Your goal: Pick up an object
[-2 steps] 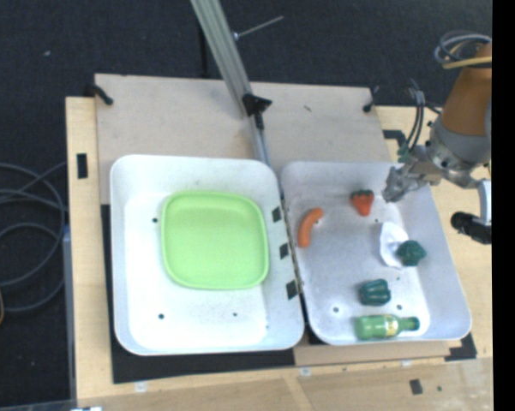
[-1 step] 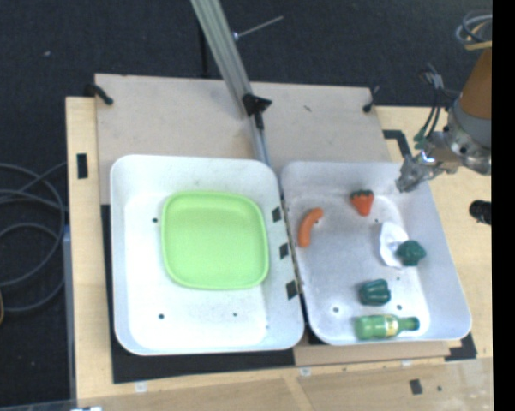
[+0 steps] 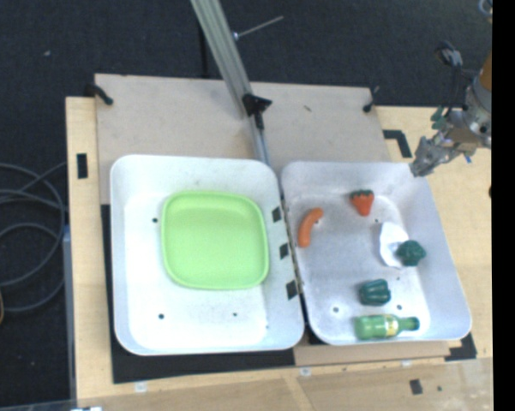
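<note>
Above the right bin's (image 3: pixel 441 229) far corner, gripper (image 3: pixel 428 157)

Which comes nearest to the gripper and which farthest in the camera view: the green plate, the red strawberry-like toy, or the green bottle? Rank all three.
Measured from the gripper, at the right bin's far right corner:
1. Red strawberry-like toy, at the far end of the right bin.
2. Green bottle, lying at the near edge of the right bin.
3. Green plate, in the left bin.

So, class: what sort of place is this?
Probably a robotics lab bench for grasping trials: two shallow white bins side by side, small toy foods like the orange plastic carrot, and a grey robot gripper at the edge.
</note>
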